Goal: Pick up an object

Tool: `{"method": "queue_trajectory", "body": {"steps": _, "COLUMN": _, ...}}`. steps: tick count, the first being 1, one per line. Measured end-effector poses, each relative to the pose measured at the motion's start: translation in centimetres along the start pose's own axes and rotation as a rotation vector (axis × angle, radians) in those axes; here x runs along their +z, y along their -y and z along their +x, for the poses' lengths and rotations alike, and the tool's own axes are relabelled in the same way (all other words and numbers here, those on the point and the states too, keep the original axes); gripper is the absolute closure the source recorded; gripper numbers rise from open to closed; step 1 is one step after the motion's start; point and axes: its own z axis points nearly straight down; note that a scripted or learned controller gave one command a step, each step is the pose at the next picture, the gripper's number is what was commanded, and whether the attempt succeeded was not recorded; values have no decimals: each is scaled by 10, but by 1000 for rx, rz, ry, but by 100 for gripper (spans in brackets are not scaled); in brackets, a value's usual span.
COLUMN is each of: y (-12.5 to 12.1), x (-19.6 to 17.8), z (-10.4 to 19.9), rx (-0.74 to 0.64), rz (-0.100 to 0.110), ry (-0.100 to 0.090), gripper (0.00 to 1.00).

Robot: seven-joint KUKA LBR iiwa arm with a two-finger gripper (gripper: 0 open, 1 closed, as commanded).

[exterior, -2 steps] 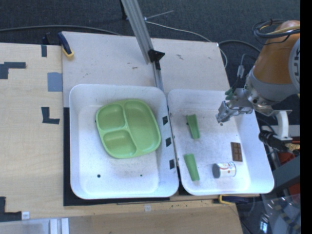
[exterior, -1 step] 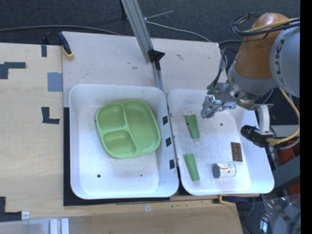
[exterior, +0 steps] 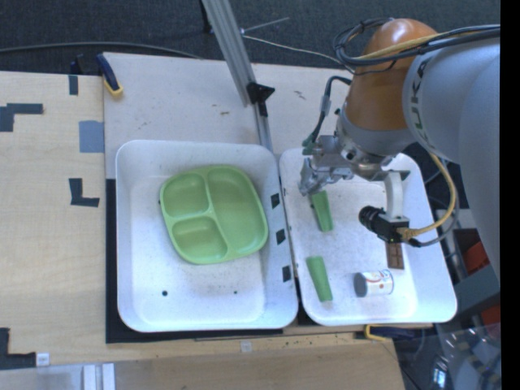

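Gripper (exterior: 313, 181): finger state indiscernible, poised at upper end of upper green stick (exterior: 322, 211), right bin (exterior: 431, 299). Second green stick (exterior: 318, 279) nearer front. Risk: end-on contact tips stick away, grasp missed.

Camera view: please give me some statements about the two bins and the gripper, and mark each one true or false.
1. The green divided plate lies in the left bin. True.
2. Two green sticks lie in the right bin. True: upper green stick, lower green stick.
3. The gripper is above the left bin. False: it is above the right bin, by the upper green stick.
4. The small white container stands on the plate. False: it lies in the right bin.
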Motion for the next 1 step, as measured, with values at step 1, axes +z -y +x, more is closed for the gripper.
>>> {"method": "queue_trajectory", "body": {"steps": 1, "y": -13, "x": 4, "z": 43, "rx": 1, "rz": -1, "ry": 1, "gripper": 100}}
